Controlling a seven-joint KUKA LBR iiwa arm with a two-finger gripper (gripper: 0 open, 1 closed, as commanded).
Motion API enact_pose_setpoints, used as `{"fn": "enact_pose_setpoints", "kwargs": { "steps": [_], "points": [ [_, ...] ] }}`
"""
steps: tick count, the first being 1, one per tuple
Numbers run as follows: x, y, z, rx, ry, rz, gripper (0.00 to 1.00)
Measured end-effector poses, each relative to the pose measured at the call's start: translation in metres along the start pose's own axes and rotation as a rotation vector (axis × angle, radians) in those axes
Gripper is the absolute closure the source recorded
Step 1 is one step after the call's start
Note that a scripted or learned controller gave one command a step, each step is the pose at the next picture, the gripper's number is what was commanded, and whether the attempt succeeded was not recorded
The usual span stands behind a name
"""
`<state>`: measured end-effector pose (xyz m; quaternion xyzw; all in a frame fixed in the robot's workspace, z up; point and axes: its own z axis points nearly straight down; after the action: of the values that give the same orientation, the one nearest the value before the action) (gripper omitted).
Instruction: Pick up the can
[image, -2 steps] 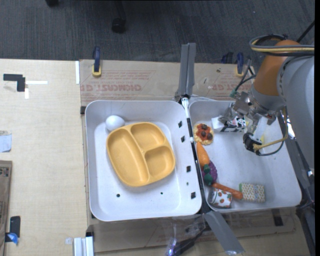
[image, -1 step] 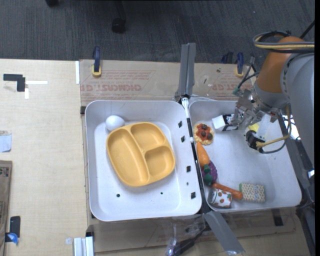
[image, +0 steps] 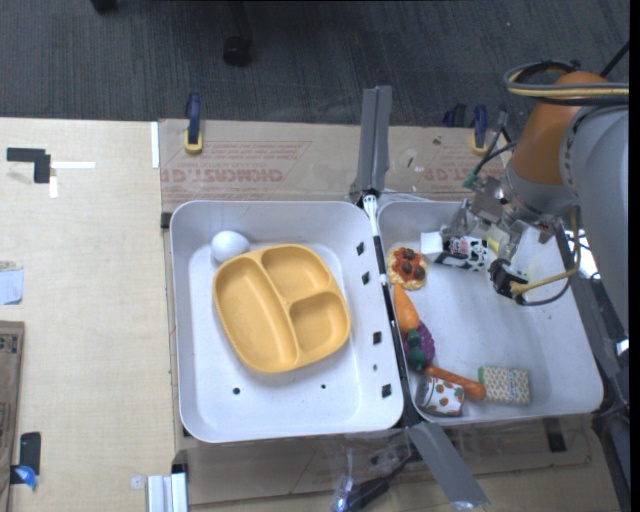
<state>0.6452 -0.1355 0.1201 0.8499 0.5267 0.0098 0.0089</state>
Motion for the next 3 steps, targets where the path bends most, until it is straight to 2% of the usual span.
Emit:
{"fn": "enact_pose_setpoints", "kwargs": {
  "steps": [1, 2, 3],
  "points": [
    [-0.023, -0.046, 0.009, -0.012, 0.009, 0.276, 0.0],
    [-0.054, -0.023, 0.012, -0.002, 0.006, 0.606, 0.0],
    [-0.053, -0.074, -0.041, 0.025, -0.018, 0.69, 0.0]
  ]
}}
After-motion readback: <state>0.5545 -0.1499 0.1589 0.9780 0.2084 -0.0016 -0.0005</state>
